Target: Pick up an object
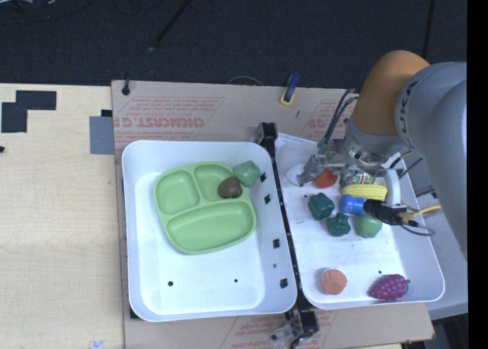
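My gripper [317,171] hangs low over the upper left part of the right bin [427,264], below the orange band of the arm. A small red-orange object [327,180] lies right against the gripper's lower side, partly hidden by it. Whether the gripper holds it does not show. Close by in the same bin lie two dark green pieces [321,205] [338,224], a blue piece [351,204], a yellow striped piece [364,190] and a light green piece [368,225].
A pink-orange round object [332,280] and purple grapes [389,286] lie near the right bin's front. The left bin [145,264] holds a green divided plate [206,225] with a brown lump [229,187] on it and a green piece [247,173] at its corner.
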You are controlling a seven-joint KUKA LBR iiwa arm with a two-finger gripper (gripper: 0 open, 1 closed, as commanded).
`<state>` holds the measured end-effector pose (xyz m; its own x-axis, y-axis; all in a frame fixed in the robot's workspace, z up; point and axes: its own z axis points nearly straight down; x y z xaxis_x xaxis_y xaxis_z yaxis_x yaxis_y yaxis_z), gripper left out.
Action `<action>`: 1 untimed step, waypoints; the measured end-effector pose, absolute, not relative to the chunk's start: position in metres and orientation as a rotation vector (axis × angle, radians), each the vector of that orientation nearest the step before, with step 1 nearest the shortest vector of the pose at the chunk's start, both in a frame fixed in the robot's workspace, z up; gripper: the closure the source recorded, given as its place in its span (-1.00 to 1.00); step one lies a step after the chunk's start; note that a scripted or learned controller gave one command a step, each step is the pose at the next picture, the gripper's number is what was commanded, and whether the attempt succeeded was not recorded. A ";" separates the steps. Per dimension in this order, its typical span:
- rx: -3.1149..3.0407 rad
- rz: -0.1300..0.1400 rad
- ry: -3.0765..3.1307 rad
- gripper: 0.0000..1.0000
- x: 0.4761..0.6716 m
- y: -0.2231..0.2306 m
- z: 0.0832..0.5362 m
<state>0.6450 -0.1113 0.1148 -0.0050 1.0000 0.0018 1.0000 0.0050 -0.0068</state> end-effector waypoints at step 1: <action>-2.212 0.005 -2.224 -1.00 0.644 -0.108 0.085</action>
<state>0.6444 -0.1082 0.0855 -0.0057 1.0000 0.0013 1.0000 0.0057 -0.0056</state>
